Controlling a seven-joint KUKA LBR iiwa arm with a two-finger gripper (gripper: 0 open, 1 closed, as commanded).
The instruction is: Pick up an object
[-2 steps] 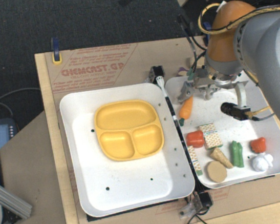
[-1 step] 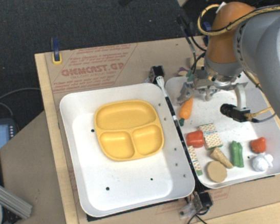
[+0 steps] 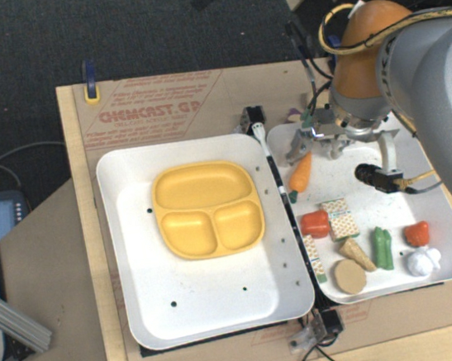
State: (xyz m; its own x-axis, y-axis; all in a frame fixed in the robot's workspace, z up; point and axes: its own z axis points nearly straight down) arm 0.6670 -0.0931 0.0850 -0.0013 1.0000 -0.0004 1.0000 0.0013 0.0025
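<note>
Camera view showed the claw (image 3: 314, 142) low at the right bin's (image 3: 445, 224) ten o'clock corner, just above the carrot (image 3: 299, 173). Whether it was spread or closed, I could not tell. A clean grasp probably needed it centred across the carrot's width before lifting.

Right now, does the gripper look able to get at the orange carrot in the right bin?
Probably yes. The gripper hangs just above the carrot, near the back left corner of the right bin. Nothing lies on the carrot, and the other toys are nearer the front. The bin wall beside it may crowd one finger.
</note>
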